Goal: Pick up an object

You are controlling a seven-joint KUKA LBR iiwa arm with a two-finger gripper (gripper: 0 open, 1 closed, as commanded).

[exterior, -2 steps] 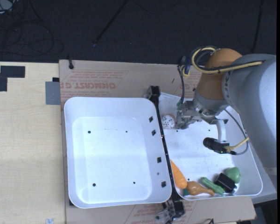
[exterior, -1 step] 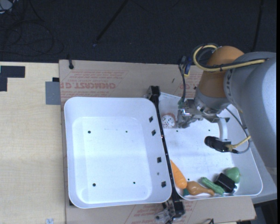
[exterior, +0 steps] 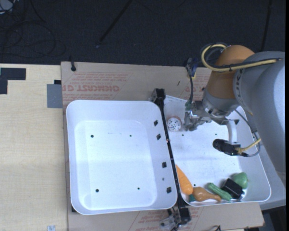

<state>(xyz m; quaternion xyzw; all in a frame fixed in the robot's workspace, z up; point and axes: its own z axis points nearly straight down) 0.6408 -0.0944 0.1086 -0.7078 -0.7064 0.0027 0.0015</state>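
Now the gripper [exterior: 189, 121] hovers mid-frame beside a small round white object [exterior: 173, 124]; grip state unclear. Looks light, rigid — pinch its edges.

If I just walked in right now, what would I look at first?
Probably the big grey arm with its orange band, reaching in from the right over the right bin. Its gripper hangs beside a small round white thing near the bin's top left corner. Next, the bright toys heaped along that bin's bottom edge, like the orange carrot.
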